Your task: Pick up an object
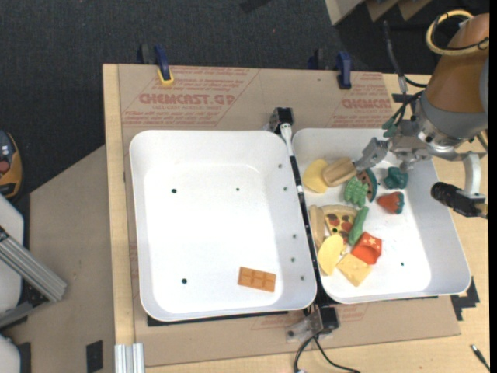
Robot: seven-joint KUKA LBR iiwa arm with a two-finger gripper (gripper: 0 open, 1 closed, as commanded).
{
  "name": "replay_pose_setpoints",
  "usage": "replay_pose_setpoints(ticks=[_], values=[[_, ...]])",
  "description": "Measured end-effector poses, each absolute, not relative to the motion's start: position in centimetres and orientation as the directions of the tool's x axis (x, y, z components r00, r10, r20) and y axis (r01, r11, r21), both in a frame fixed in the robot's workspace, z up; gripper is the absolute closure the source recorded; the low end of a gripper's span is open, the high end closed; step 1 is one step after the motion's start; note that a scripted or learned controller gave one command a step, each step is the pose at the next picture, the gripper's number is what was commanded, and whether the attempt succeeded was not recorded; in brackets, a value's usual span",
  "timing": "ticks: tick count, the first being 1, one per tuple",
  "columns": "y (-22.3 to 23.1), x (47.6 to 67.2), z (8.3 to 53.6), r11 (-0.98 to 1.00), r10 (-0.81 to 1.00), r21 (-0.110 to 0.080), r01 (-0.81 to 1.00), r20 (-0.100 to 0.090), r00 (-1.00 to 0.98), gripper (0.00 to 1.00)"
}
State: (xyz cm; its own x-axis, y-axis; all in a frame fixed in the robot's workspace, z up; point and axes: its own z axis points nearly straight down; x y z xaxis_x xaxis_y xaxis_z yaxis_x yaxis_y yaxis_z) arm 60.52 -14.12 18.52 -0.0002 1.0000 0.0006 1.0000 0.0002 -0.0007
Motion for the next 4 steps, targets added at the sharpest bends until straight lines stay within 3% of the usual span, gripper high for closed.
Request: replay_pose_setpoints(ticks=[1,2,3,4], values=[[-12.0,61.8,9.6,-0.001,1.000,0.003,1.000,-0.002,0.001,0.00],[-9.2,57.7,8.5,0.000,1.000,-0.005,1.000,0.002,0.000,0.00],[-9.3,64.7,8.7,0.003,1.000,0.007,1.000,-0.003,-0.003,0.00],[-9.2,64.4,9.6,0.001,1.000,0.003,1.000,-0.001,-0.001,1.00]])
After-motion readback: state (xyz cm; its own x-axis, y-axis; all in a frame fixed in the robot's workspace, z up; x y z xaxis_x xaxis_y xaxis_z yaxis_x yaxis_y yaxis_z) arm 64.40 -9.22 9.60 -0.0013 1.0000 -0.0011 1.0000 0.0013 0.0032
